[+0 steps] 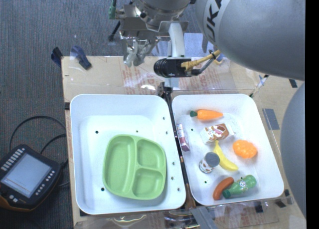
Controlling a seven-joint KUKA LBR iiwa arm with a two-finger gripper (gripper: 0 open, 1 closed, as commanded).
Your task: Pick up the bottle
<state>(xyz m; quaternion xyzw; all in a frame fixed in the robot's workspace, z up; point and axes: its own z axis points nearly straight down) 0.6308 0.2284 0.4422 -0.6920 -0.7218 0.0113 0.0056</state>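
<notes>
Inventory, nearest bench edge first, positions ref the gripper (134,56).

1. Green bottle (240,185): task item. Lies on its side in the near corner of the right bin (259,111), far below and to the right of the gripper, well apart from it. Touching or just beside a red-orange veg (222,187).
2. Small can (209,162), banana (225,158), orange fruit (244,149): mid bin, betw bottle and gripper.
3. Snack packet (217,132), carrot (208,114), slim pack (183,137) at the bin wall: closer to the gripper, still below it.
4. Green tray (134,167): left bin (79,108), straight below the gripper.
5. Gripper: up beyond both bins, over the cardboard. Nothing betw its fingers; open or closed, I can't tell.

Status, my read: nothing done yet. Left: travel to bottle, descend, grasp, lift.
</notes>
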